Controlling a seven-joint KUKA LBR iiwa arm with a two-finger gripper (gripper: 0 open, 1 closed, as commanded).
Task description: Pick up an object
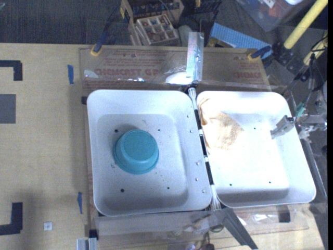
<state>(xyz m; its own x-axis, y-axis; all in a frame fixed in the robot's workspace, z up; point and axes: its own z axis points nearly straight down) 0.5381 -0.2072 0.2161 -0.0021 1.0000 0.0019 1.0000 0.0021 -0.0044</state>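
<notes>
The teal bowl (136, 151) sits upside down on the floor of the left bin (104, 105), a little left of that bin's middle, its flat base facing up and its wider rim resting on the white plastic. The gripper (285, 125) hangs at the far right edge of the right bin (260, 191), just inside the rim and about halfway along that side; whether it is open or shut I cannot tell, since it shows as a small grey wedge against the glare, and nothing is visibly held. So the relation that matters is plain: the bowl lies well apart from the gripper, straight across toward the camera view's left and slightly nearer the bottom of the view, with the whole right bin and the divider (200, 139) between the 2 bins in the way. The bowl is round, so it has no long axis to line up with; any approach angle should serve equally. A brownish smear (221, 129) marks the right bin's floor near the divider, and only 1 object looks worth reaching for
</notes>
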